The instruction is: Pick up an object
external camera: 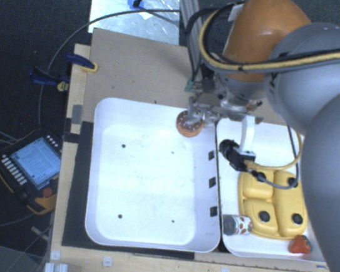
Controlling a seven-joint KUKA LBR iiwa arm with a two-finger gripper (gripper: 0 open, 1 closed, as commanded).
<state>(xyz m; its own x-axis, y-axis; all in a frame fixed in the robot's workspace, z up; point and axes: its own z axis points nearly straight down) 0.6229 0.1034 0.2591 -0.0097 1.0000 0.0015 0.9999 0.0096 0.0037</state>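
A small round brown and tan object point(188, 127) sits at the tips of my gripper point(193, 118), which is shut on it. The two hang over the far right corner of the left white bin point(144, 179). The grey arm with its orange band point(262, 25) reaches in from the upper right and hides the back part of the right bin point(267, 251). In the right bin lie a yellow plastic toy with black dots point(270, 204), a small grey and red bottle point(237, 225) at the front left, and a red piece point(298, 245) at the front right.
A black cable connector point(233, 154) hangs from the wrist over the divider between the bins. A teach pendant point(31, 163) lies on the floor at the left. Blue and yellow clamps point(73, 64) grip the bench's left edge.
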